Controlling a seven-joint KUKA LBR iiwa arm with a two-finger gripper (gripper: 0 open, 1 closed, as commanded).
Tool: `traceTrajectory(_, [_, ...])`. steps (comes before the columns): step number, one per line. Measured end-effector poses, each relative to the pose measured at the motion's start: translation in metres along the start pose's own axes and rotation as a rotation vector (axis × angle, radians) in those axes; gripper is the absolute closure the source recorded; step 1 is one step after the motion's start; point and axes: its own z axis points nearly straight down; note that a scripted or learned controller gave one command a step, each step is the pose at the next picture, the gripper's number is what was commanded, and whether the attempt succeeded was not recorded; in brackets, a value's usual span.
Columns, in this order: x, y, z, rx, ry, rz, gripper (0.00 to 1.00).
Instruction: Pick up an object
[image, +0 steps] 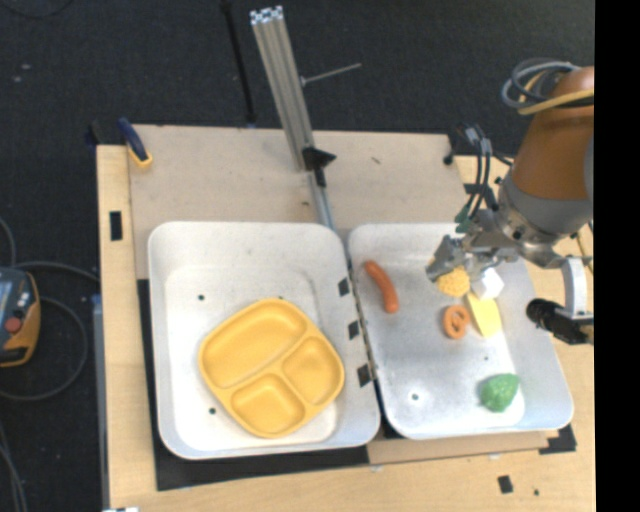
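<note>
Gripper low over the yellow corn piece in the right bin

Green toy broccoli (499, 391) lies nearest the camera, at the front of the right bin (420, 410); it looks lumpy and soft-edged, so a two-finger hold on it would be uncertain. In the left bin (170, 250) sits a yellow divided plate (270, 367), smooth plastic with three compartments and rounded corners, too wide and flat for this gripper.

Farther back in the right bin are the small pieces. An orange round slice (456, 321), maybe a carrot, lies flat just beside a pale yellow block (487, 315) that looks like a cheese wedge with straight faces. An orange-red sausage (381, 286) lies alone, well apart from them toward the bin's left wall; it is long and rounded.

Behind these, the gripper (462, 262) hangs over a yellow bumpy piece (453, 283), probably a corn cob section. This seems to be the object to pick up. I cannot tell if the fingers are spread or pressed together, because the wrist hides them, and I cannot tell if they touch the corn.

To do the step well, I think the fingers should close across the short width of the corn, centred, and go low enough to reach under its curve. A white piece (488, 285) lies very near, so a sideways push could move both.
</note>
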Motion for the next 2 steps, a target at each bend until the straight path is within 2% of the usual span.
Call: traceTrajectory(2, [0.117, 0.003, 0.018, 0.007, 0.003, -0.004, 1.00])
